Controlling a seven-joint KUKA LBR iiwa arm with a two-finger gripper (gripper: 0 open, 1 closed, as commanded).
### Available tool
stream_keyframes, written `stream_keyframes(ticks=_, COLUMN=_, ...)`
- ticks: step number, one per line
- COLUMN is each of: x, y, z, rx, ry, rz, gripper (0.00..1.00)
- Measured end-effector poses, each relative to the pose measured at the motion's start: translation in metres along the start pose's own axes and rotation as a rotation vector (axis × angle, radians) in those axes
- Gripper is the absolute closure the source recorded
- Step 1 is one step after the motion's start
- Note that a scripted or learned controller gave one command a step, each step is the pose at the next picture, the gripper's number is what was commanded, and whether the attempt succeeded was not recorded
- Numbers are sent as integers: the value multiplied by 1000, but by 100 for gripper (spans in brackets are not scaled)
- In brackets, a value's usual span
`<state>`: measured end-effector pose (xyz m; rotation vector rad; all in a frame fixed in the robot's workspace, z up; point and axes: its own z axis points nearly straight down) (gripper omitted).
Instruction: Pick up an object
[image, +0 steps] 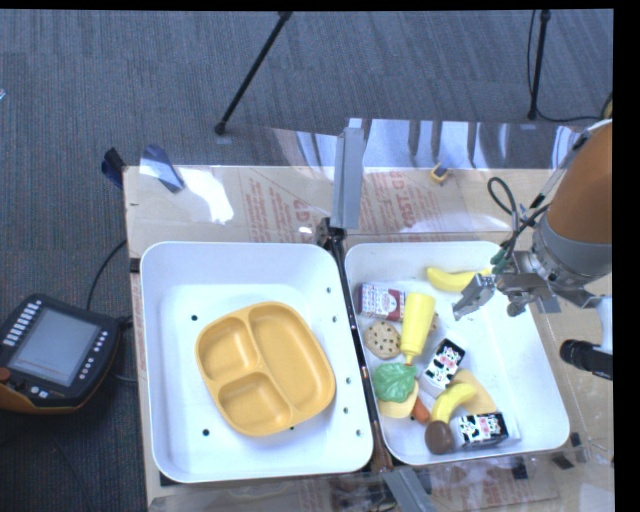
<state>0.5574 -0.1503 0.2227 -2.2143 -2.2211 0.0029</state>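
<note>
Two shallow white bins are seen side by side on the worktop. In the left bin (165, 300) a yellow divided plate (264, 366) is laid near the middle.

The right bin (535, 375) is loaded along its left half. A small red carton (380, 300) is placed near the bin's far left corner, with a cookie (383, 340) just in front of it. A yellow bottle (415, 326) is stood beside both. A banana (452, 279) is laid near the far edge. Further toward the near edge, a cow-patterned carton (443, 365), a green leafy toy (395, 381), a second banana (452, 401), a brown round piece (439, 437) and another cow-patterned carton (481, 428) are crowded together.

The pincer (495, 297) is held over the far right part of the right bin, just beside the first banana's tip. Its fingers are spread apart, and nothing is gripped between them.
</note>
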Motion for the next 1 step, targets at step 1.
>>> stream_keyframes(ticks=1, x=8, y=-1, z=131, rx=11, ry=2, rz=92, gripper=0)
